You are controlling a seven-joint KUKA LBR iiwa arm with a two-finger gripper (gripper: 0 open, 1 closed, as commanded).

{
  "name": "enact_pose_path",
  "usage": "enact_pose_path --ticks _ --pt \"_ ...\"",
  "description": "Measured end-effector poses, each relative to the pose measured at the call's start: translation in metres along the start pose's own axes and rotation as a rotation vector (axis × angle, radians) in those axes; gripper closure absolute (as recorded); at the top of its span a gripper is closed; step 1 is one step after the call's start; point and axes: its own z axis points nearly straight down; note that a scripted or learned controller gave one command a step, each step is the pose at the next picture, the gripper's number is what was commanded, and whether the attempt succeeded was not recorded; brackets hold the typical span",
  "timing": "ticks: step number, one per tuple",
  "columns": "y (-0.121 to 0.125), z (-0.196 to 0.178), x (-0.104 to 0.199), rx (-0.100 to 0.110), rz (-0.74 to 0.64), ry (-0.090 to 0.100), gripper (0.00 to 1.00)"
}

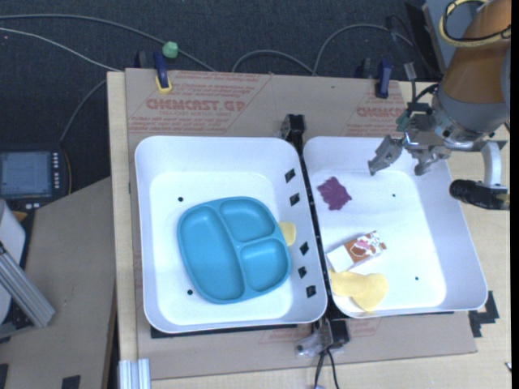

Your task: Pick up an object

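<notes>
In the right bin [438, 241] lie a crumpled purple object [333, 193], a small white and orange carton [358, 251] and a floppy yellow object [361, 288] near the front wall. My gripper [401, 160] hangs over the back of the right bin, open, with nothing between its fingers. It is to the right of and behind the purple object, apart from it. The left bin [162, 177] holds a blue divided plate [233, 248] with a small yellow piece [287, 233] at its right edge.
A black divider with clips [302, 217] runs between the two bins. The bins sit on a cardboard sheet [211, 96] clamped at the back. Cables trail over the dark floor behind. A small screen [28, 173] stands at the far left.
</notes>
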Motion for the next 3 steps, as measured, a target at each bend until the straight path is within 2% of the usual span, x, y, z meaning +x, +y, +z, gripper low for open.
enact_pose_path --ticks 1,2,3 --pt "0.003 -0.008 0.000 -0.014 -0.003 -0.002 0.00" --pt "0.000 0.034 0.003 -0.009 -0.002 -0.001 0.00" --pt "-0.007 0.094 0.002 -0.008 -0.001 -0.001 0.00"
